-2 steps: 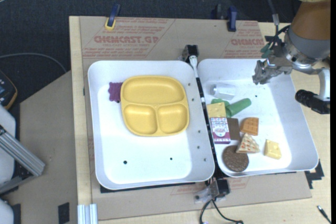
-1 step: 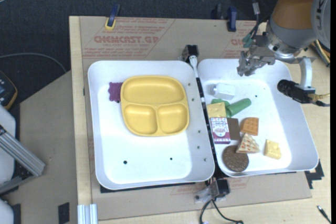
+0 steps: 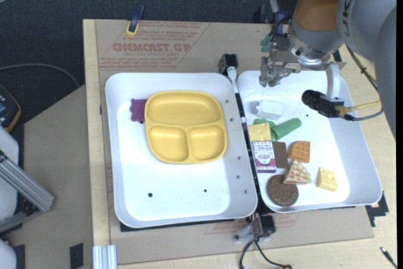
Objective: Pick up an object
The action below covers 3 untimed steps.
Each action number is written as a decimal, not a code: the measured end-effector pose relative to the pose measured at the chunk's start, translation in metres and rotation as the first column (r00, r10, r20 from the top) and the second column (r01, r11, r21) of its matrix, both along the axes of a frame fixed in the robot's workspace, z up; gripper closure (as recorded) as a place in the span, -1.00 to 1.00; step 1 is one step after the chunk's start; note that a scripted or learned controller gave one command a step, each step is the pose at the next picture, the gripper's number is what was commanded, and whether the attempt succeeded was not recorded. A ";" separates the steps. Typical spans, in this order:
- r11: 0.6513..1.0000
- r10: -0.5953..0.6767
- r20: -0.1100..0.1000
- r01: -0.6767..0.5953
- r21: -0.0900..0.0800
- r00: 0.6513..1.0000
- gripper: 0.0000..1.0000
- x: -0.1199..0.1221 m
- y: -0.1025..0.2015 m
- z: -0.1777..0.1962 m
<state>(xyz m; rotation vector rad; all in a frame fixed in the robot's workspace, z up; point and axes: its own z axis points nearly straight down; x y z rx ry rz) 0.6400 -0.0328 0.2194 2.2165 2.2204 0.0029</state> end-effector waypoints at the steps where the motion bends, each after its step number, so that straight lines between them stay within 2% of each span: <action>1: 1.000 0.000 -0.001 0.000 0.001 1.000 1.00 0.003 0.007 0.013; 2: 1.000 -0.001 -0.007 0.001 0.001 1.000 1.00 -0.004 0.016 -0.001; 3: 1.000 -0.001 -0.001 0.001 0.001 1.000 1.00 -0.003 0.013 0.013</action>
